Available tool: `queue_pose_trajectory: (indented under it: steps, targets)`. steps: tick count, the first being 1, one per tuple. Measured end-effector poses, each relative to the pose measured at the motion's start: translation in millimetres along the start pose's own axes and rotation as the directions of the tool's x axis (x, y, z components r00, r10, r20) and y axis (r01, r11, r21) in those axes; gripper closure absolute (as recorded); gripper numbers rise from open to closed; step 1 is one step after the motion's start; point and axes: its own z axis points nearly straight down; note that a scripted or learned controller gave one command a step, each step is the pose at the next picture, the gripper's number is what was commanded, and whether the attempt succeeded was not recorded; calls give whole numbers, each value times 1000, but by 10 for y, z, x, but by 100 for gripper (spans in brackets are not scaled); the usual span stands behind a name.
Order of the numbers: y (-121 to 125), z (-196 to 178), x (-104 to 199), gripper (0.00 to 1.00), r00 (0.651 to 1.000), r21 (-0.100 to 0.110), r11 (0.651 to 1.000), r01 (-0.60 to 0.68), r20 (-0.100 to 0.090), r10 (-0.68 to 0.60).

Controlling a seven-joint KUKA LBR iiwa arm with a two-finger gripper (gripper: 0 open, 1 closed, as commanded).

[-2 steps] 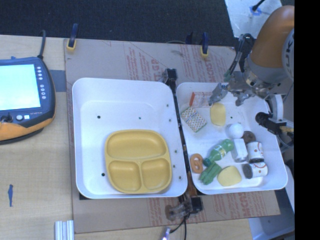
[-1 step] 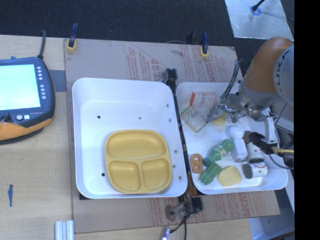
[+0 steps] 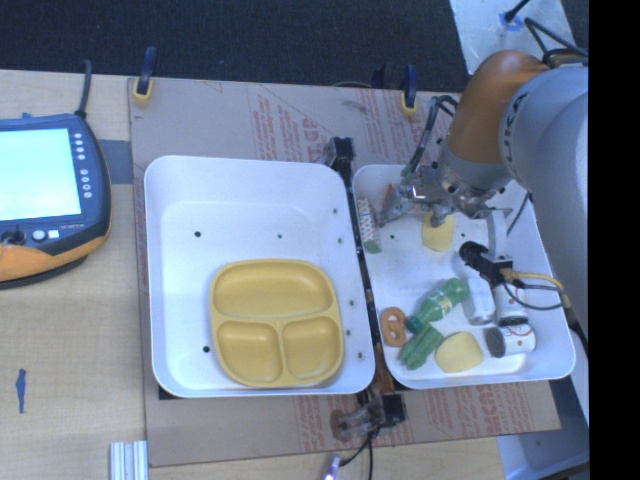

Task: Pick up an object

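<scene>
My gripper [image 3: 437,208] hangs over the back of the right bin [image 3: 548,368], under the grey wrist with its orange band. Directly below its tip shows a small pale yellow piece [image 3: 437,234]; whether it is touched or gripped is hidden. Nearer the front of the same bin lie a green bottle [image 3: 441,302], a green pickle-like piece [image 3: 420,348], a brown pretzel [image 3: 393,326], a yellow rounded piece [image 3: 458,353], a small grey piece [image 3: 494,343] and a white can [image 3: 517,339]. A wrapped bar [image 3: 367,224] leans at this bin's left wall.
The left bin [image 3: 175,198] holds a yellow divided plate [image 3: 276,320]. A tablet-like pendant [image 3: 45,193] lies on the bench at far left. Clamps [image 3: 143,80] hold the cardboard at the back edge. The arm covers the right bin's back right corner.
</scene>
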Motion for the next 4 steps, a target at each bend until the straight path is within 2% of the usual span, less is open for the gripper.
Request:
queue_pose_trajectory:
  steps: [1, 2, 3, 4]
  targets:
    - [77, -3, 32, 0, 1000, -2, 1000, -2, -1, 2]
    - [-249, -121, -141, 0, 1000, 1, 1000, -2, 0, 2]
    - [75, 1, 17, 0, 1000, 0, 1000, -2, -1, 2]
    - [74, -667, -447, 0, 1000, -2, 1000, -5, -1, 5]
